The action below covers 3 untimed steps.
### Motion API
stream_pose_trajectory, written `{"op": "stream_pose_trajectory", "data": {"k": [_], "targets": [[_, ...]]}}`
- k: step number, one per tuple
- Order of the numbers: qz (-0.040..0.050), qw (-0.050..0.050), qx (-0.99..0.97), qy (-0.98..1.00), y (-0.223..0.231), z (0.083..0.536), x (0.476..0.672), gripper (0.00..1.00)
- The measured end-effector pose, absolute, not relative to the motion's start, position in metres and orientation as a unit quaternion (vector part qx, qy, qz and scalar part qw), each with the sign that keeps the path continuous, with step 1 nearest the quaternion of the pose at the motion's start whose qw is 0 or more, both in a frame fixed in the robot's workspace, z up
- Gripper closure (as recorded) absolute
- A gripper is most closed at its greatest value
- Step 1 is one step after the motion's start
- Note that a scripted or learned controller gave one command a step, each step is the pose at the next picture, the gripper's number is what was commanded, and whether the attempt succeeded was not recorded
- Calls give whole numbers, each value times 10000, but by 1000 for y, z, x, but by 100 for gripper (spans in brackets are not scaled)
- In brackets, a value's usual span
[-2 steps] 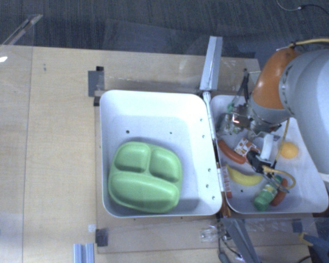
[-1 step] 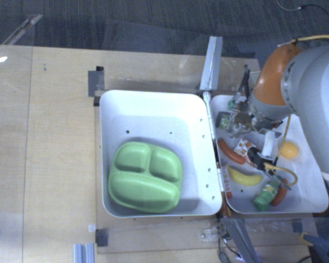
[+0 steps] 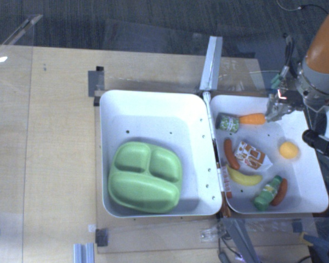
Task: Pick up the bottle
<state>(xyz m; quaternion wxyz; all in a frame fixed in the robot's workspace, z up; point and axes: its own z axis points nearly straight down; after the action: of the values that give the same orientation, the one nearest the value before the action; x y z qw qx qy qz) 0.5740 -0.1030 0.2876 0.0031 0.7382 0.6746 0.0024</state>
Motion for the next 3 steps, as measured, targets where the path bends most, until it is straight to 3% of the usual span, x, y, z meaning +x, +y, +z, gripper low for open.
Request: {"op": "stream_pose_trajectory", "data": {"k": [1,3], "targets": [[29,42,6589,7522,-61,340,562,100],[31,41,4749,8800,69,390,586,100]]}}
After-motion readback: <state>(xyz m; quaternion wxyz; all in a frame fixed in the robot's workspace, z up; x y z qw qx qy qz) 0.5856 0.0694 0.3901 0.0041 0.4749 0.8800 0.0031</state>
